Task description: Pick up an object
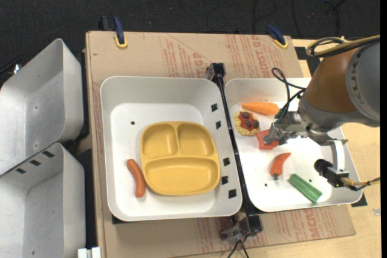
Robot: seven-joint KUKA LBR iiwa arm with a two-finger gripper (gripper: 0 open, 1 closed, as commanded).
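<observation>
Red block [266, 139] lies in the right bin [302, 205], and we see the tool [277, 133] right over its upper edge, seemingly lowered there for a grasp; how far it is open we cannot tell. Just beside it sit a pizza piece [247, 122], a carrot [259, 107], a chili [279, 164] and a green stick [305, 187]. We judge the crowding risky.

Red piece [265, 139] partly hidden under gripper [279, 132]; arm [351, 90] cropped right.

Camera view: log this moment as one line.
gripper: low in right white bin | at: small red piece | grasp: unclear | left bin: yellow divided tray, sausage
</observation>
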